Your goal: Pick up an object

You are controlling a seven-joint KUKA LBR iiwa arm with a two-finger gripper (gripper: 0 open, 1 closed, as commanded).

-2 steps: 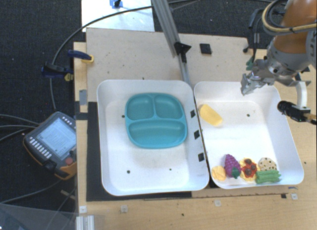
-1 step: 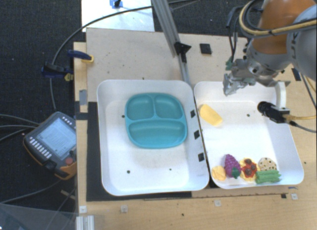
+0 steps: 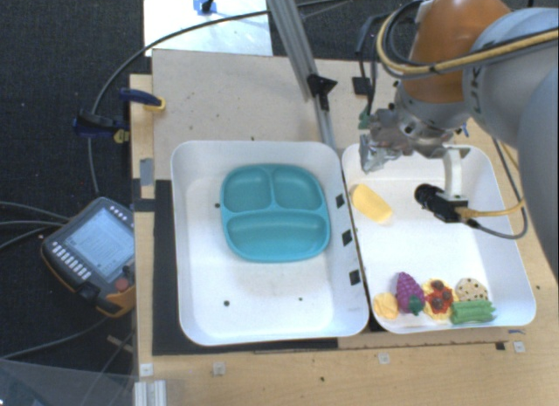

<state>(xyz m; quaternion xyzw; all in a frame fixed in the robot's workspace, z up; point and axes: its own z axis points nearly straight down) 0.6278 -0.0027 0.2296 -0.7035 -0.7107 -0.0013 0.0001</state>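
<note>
Arm: grey KUKA iiwa arm (image 3: pixel 524 64), reaching in from 3 o'clock toward the middle of the view, its bulk filling the 1 to 2 o'clock part.
Band: orange band (image 3: pixel 454 33) just above the wrist, rounded, lying toward 12 to 1 o'clock.
Wrist: bent downward below the band, tilted toward 9 o'clock.
Gripper: gripper (image 3: pixel 371 158) hangs at the arm's 9 o'clock end, pointing down; its metal fingertips sit close together with nothing visible between them.
</note>
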